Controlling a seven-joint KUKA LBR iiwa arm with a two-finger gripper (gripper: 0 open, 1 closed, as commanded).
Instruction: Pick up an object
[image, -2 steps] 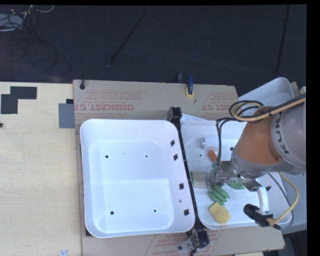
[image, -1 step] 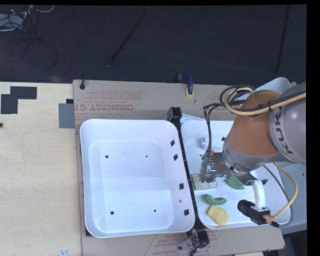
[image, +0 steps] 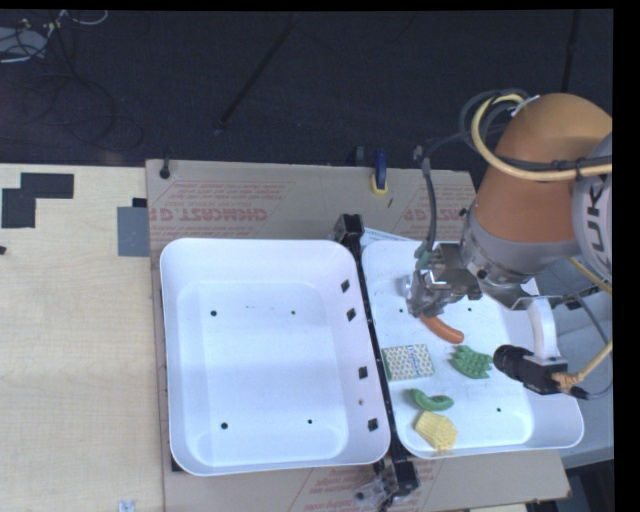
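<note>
- A yellow corn-like piece (image: 436, 431) is seen nearest the camera, well below the gripper, with a green curved piece (image: 432, 401) just above it.
- The gripper (image: 430, 300) is held low in the right bin (image: 560, 425); open or clenched cannot be told.
- An orange sausage-like object (image: 443, 329) lies just beneath it, maybe touching.
- It is judged light, smooth, possibly slippery; best taken across the middle.
- A patterned block (image: 408, 361) and a green leafy toy (image: 471, 362) are placed slightly farther below.
- The left bin (image: 185, 300) is set well left.
</note>
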